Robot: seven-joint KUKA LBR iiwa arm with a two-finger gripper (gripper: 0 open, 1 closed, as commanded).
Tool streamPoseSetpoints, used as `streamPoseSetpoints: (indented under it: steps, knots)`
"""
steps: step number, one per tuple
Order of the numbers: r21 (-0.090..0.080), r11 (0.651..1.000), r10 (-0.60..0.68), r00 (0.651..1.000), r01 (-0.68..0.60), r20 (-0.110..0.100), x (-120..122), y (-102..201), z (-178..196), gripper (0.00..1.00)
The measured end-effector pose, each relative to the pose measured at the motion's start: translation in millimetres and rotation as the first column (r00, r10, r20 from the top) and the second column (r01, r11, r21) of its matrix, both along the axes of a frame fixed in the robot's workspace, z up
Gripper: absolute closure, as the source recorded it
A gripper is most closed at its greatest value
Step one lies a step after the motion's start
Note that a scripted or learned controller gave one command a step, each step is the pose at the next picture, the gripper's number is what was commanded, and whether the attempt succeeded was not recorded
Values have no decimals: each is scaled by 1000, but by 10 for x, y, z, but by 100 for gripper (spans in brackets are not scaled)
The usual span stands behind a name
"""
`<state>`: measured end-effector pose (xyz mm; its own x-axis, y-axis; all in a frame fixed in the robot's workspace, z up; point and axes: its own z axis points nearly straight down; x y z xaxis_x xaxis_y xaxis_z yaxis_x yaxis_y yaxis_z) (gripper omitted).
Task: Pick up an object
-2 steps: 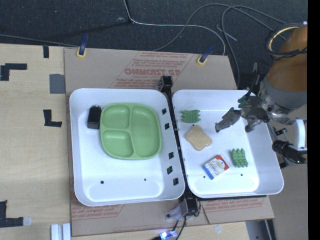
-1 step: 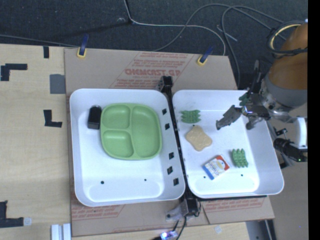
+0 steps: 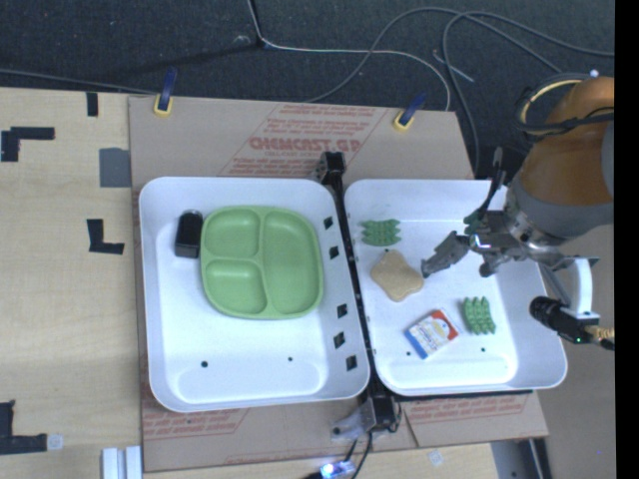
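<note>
Pickup not yet made, by the look of it — the gripper [image 3: 439, 259] hangs low over the middle of the right bin [image 3: 529, 367], dark fingers splayed a little, nothing between them. Nearest candidate is the tan sponge-like lump [image 3: 397, 275], just beside the fingertips toward the bin's left wall; a descent, a closing and a lift remain.

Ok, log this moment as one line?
arm: over right bin | gripper: above bin floor, beside tan sponge | holding: nothing seen | left bin: green tray
</note>
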<state>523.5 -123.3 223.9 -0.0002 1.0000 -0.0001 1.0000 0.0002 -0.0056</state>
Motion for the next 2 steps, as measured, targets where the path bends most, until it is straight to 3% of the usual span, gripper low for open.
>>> streamPoseSetpoints:
  steps: [2]
  knots:
    - [1, 1000, 0, 1000, 0, -3, -61, 63, -1092, 0]
